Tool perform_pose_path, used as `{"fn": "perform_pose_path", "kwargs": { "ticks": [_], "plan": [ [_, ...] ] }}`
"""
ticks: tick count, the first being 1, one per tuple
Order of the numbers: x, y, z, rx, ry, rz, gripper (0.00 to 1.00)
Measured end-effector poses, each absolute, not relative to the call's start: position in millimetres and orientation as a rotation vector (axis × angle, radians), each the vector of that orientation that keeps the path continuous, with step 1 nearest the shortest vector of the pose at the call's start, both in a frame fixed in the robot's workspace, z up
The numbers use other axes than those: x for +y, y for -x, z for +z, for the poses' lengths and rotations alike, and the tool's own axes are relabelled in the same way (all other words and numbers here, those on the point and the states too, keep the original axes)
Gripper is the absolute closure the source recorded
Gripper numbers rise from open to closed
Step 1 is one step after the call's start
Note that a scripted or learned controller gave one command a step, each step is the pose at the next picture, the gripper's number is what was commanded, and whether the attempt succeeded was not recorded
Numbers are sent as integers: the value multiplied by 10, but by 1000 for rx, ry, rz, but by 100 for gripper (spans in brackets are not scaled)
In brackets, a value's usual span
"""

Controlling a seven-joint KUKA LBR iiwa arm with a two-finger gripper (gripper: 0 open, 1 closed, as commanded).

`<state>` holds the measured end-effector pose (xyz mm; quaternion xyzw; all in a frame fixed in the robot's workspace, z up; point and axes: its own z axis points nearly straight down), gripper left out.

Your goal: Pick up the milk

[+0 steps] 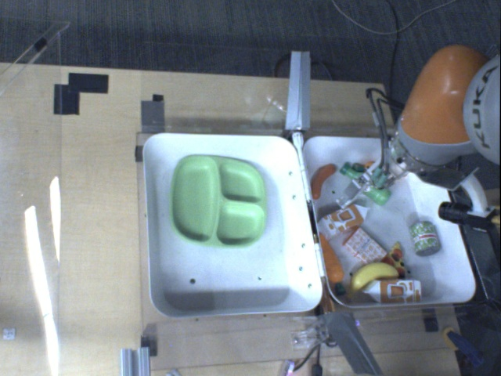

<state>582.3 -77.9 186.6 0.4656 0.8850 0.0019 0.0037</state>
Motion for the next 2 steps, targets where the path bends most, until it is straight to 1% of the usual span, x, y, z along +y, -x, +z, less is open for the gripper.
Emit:
{"fn": "perform_pose_path", "kwargs": {
  "ticks": [1,2],
  "plan": [
    [-883,-5635,1164,2698,-1541,29,0],
    [-987,-6024,1513,2884,-1222,4,0]
  ]
}}
